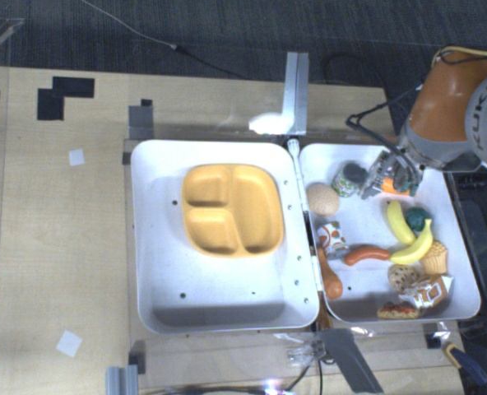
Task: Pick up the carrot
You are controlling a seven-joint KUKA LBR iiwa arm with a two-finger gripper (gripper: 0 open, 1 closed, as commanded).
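The gripper [389,178] hangs at two o'clock in the right bin [461,299], fingers closed around one orange carrot [397,188]. The carrot's long axis runs roughly three to nine o'clock; which end is the tip is unclear. Outward lie one can [348,179], one egg [322,199], one banana [406,235] and one sausage [367,255]. The left bin [157,303] holds one yellow tray [229,208].

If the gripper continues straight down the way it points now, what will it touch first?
Most likely the carrot, the orange piece right under the gripper in the right bin. Depth is unclear, so contact may already exist.
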